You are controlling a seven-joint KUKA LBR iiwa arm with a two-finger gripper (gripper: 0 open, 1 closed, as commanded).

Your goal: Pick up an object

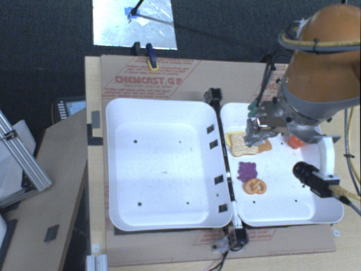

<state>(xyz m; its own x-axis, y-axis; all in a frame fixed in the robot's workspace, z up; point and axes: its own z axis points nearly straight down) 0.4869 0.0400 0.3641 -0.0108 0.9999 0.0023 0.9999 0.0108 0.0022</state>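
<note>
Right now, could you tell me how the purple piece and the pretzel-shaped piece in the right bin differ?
The purple piece is violet and solid with a lumpy outline; the pretzel piece is orange-brown with open loops. The purple piece lies nearer the gripper, the pretzel piece nearer the front wall of the right bin. Both are small, lie flat on the bin floor, close together, apart from the gripper.

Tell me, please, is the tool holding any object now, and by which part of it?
It cannot be told. The tool is low in the right bin, at the slice of toast, but the view does not show anything clamped in it.
</note>
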